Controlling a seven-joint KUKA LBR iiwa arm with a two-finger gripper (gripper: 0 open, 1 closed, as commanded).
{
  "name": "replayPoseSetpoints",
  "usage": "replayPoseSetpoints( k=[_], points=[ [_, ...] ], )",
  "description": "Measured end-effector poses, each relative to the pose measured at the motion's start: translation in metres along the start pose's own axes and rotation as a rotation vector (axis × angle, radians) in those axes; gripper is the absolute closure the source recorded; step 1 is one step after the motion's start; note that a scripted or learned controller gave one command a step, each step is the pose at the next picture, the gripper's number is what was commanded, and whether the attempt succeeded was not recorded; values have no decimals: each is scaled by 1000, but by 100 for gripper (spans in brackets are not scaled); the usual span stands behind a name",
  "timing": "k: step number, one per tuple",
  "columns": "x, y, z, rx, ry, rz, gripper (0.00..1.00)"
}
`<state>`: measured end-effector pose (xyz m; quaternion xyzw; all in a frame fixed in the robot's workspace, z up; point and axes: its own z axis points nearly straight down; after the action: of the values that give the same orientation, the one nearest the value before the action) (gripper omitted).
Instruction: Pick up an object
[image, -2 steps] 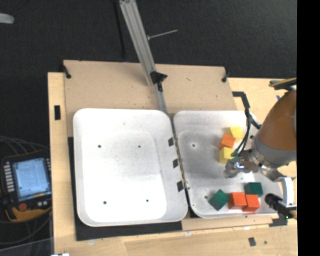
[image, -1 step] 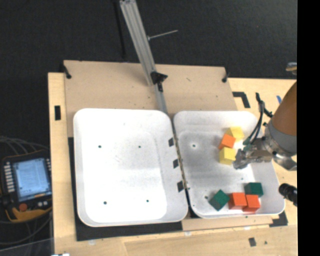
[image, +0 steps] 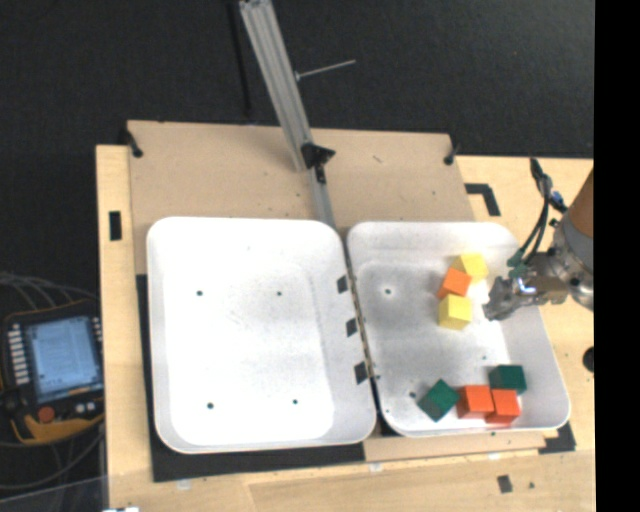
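A: Where was the target?

B: Yellow block (image: 454, 312), right bin (image: 400, 330), just left of the jaws (image: 500, 297); orange block (image: 456, 283) touching it on the far side.

A: Jaws?

B: Couldn't tell whether they were apart or closed; nothing seen held.

A: Handling?

B: Likely light, stiff, not fragile. Take it across two flat opposite faces.

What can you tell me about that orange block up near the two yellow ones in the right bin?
The orange block is a small cube of matte, solid color, plastic or painted wood by its look. It sits flat on the floor of the right bin, in its upper part. A yellow block touches it above and another yellow block lies just below. The gripper is close on its right, apart from it.
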<state>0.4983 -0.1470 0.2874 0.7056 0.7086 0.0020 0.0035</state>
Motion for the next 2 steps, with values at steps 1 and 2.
replayPoseSetpoints(
  k=[1, 2],
  points=[
    [53, 5, 16, 6, 2, -3, 100],
    [102, 24, 30, 9, 3, -2, 100]
  ],
)
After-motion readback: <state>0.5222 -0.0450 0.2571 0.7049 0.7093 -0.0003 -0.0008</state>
